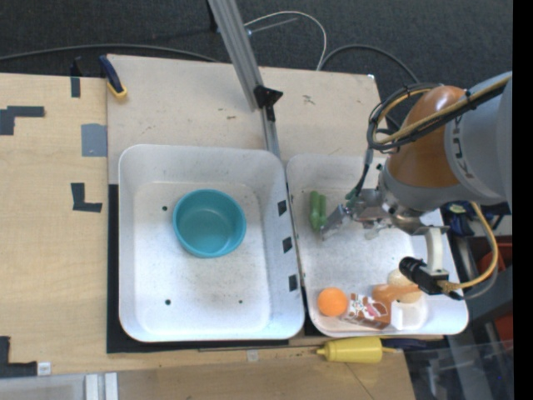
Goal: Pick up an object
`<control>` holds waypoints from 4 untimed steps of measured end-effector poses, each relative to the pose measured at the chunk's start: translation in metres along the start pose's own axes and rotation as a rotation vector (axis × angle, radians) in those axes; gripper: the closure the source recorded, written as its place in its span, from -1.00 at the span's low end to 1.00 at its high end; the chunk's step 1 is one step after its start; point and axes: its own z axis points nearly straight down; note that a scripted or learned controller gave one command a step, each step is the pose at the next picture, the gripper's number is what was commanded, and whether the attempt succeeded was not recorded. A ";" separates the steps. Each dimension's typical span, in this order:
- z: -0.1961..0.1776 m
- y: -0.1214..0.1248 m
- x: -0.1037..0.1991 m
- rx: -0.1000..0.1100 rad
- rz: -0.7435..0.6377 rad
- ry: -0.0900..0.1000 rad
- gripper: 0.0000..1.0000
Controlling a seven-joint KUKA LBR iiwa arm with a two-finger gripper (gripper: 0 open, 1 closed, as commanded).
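No text, label, brand, number or sign can be read anywhere. The red-and-white packet (367, 308), at 5 o'clock in the right bin (333, 252), bears printing too small and blurred to make out. The dark tape marks (83, 197) on the tabletop (50, 257) at 9 o'clock are plain shapes, not letters.

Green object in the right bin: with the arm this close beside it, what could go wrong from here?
1. The gripper sits beside the green object, not over it, so closing may nudge it instead.
2. The green object lies near the bin wall, which could block the grasp.
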 end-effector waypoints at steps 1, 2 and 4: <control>0.064 -0.007 0.000 0.002 0.000 0.000 -1.00; 0.067 -0.007 0.000 -0.006 0.000 -0.001 -1.00; -0.003 -0.003 -0.006 -0.011 0.000 -0.002 1.00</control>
